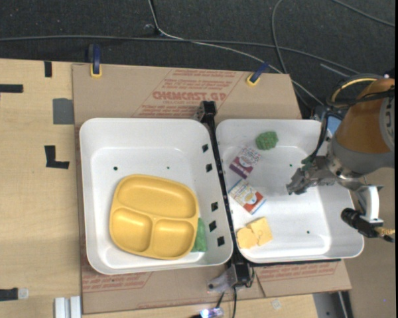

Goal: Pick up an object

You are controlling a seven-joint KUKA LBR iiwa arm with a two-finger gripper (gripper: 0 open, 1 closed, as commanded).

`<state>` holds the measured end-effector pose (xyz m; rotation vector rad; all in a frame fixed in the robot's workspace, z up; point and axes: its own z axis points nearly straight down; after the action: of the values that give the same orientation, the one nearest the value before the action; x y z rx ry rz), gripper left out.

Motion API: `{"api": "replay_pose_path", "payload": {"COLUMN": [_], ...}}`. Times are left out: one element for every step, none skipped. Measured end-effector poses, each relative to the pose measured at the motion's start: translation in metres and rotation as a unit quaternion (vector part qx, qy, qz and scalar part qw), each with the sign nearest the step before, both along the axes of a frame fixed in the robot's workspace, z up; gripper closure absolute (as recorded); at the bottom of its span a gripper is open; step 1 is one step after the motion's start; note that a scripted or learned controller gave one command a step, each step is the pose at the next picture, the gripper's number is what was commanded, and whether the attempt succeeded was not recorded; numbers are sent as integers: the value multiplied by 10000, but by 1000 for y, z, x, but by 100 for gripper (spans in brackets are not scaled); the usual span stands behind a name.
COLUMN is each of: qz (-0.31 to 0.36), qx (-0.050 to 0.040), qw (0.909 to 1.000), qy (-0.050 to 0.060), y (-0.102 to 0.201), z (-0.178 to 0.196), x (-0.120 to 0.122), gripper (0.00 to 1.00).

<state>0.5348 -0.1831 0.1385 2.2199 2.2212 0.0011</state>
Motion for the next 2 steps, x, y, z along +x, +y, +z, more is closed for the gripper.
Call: {"api": "replay_pose_path", "payload": {"qz": [3,6], "qx": [-4,-4], "qw": [10000,10000], "qy": [-7,-8], "y": [-1,6], "z": [43,97], "x": [6,-1], "gripper": [100,100]}}
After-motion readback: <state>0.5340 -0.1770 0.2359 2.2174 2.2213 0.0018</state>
